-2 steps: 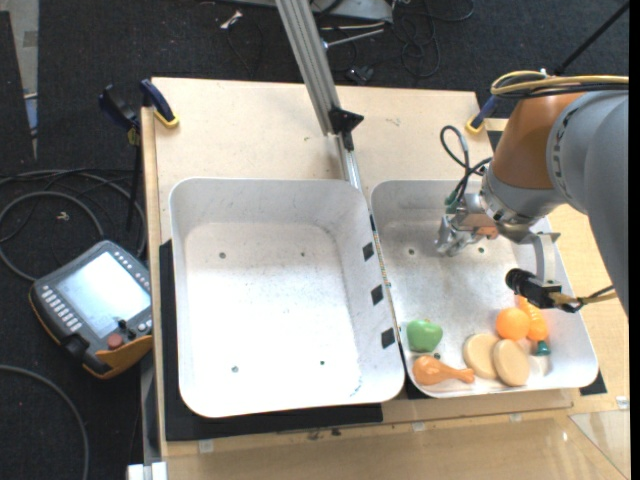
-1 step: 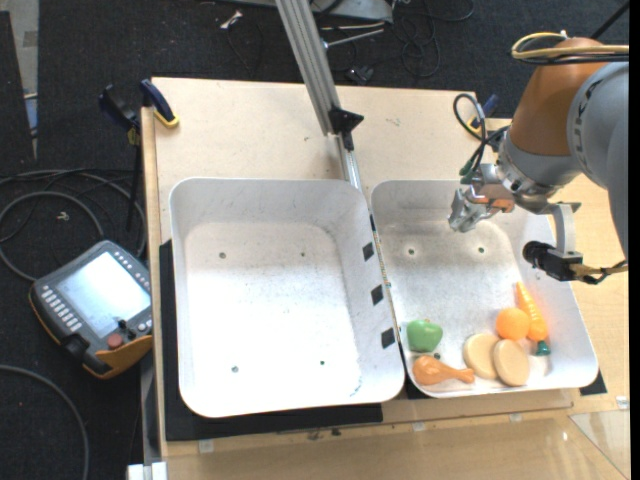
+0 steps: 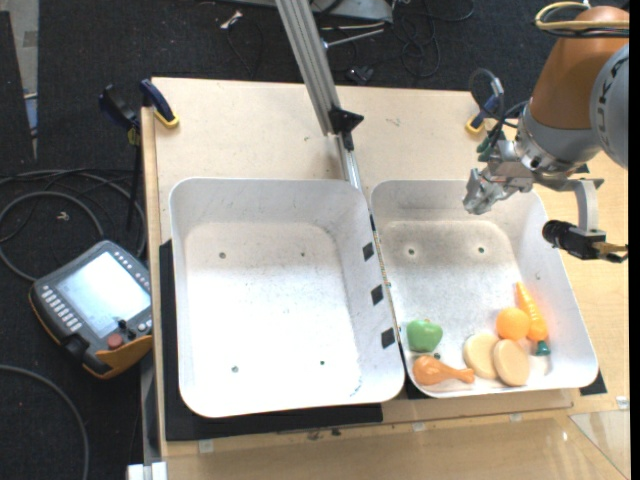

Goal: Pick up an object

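Observation:
My gripper (image 3: 480, 197) hangs above the far end of the right bin (image 3: 450, 243), well away from the objects. These lie along the near end of that bin: a green apple (image 3: 425, 334), an orange drumstick-shaped toy (image 3: 441, 371), two pale round slices (image 3: 498, 358), an orange ball (image 3: 512, 324) and a carrot (image 3: 533, 317). Nothing shows between my gripper and any of them.
The left bin (image 3: 265, 288) stands beside the right one. A metal pole (image 3: 315, 68) slants up from between the bins at the far side. A teach pendant (image 3: 95, 308) lies on the floor to the left. Clamps (image 3: 160, 108) sit at the bench's far corners.

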{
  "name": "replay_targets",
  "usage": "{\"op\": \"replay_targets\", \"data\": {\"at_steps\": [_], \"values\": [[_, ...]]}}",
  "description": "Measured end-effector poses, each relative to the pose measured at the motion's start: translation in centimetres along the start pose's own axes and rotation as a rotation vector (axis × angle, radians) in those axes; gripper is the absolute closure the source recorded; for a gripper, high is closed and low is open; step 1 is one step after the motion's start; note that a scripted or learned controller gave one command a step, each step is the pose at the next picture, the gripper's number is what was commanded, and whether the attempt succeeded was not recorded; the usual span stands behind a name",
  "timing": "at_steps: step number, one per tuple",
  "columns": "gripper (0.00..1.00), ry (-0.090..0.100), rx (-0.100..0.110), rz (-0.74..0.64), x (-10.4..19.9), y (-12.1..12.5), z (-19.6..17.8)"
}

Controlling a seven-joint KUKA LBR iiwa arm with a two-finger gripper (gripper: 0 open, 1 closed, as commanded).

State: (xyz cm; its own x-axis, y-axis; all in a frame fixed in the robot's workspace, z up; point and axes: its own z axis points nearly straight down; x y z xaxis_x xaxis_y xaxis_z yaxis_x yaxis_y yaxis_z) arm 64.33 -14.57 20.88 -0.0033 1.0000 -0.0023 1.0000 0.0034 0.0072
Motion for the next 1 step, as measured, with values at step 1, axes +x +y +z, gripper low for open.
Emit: {"op": "replay_targets", "data": {"at_steps": [1], "values": [[1.0,0.001,0.007,0.0,0.06,0.05,0.84]]}}
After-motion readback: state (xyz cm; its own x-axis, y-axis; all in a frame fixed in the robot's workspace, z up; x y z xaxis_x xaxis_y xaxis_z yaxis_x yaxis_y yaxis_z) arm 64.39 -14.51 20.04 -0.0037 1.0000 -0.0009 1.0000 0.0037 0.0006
